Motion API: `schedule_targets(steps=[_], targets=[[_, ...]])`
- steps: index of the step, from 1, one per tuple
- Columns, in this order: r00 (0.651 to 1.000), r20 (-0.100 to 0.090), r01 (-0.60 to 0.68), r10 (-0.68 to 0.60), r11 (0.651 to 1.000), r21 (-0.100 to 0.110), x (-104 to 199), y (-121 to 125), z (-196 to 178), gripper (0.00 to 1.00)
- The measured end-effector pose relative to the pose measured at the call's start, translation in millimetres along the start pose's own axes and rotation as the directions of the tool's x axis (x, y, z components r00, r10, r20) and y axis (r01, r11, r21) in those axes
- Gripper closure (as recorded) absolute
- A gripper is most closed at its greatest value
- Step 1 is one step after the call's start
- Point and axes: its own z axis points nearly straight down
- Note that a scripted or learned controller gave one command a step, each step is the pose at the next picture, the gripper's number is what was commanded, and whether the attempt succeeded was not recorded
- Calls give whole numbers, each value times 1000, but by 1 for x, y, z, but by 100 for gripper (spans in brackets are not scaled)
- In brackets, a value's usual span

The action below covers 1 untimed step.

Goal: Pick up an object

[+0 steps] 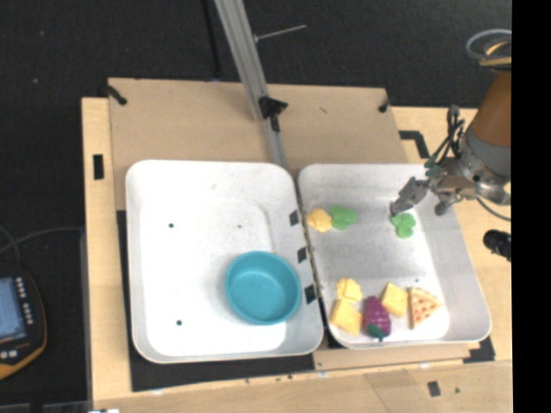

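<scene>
My gripper [424, 201] hangs over the upper right of the right bin [362, 179], open, with nothing between its fingers. One finger [405, 200] ends just above a small green toy [403, 224] lying on the bin floor. To the left, near the divider, a yellow toy [320, 220] touches another green toy [343, 218]. Along the bin's front edge lie two yellow cheese-like blocks [347, 304], purple grapes [376, 316], a yellow cube [394, 298] and a pizza slice [422, 305].
A blue bowl [261, 287] sits at the front right of the left bin [172, 196]. A grey pole [245, 58] slants up from between the bins at the back. The arm's orange band [493, 114] stands at the right edge.
</scene>
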Motion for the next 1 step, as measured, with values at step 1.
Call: schedule_targets(steps=[1], targets=[[1000, 0, 0, 0, 1000, 0, 0, 0, 0, 0]])
